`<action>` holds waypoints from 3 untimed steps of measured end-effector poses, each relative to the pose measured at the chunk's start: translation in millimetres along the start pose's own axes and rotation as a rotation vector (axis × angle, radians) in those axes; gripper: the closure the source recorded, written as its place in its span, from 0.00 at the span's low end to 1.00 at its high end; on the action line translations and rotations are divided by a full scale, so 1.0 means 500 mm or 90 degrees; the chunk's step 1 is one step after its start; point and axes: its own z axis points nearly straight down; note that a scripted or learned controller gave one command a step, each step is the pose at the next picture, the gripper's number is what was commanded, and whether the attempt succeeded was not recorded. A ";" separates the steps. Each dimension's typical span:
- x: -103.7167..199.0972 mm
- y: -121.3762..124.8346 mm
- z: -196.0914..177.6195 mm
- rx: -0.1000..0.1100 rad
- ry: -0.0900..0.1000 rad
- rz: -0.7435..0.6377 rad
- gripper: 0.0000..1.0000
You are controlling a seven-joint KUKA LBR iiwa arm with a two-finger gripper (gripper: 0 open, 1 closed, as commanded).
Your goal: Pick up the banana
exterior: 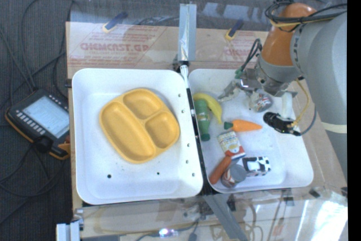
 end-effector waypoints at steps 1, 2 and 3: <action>0.001 -0.003 -0.010 0.005 0.000 -0.002 1.00; 0.014 0.003 -0.188 -0.001 0.001 -0.040 1.00; 0.014 0.003 -0.187 0.000 0.001 -0.040 0.00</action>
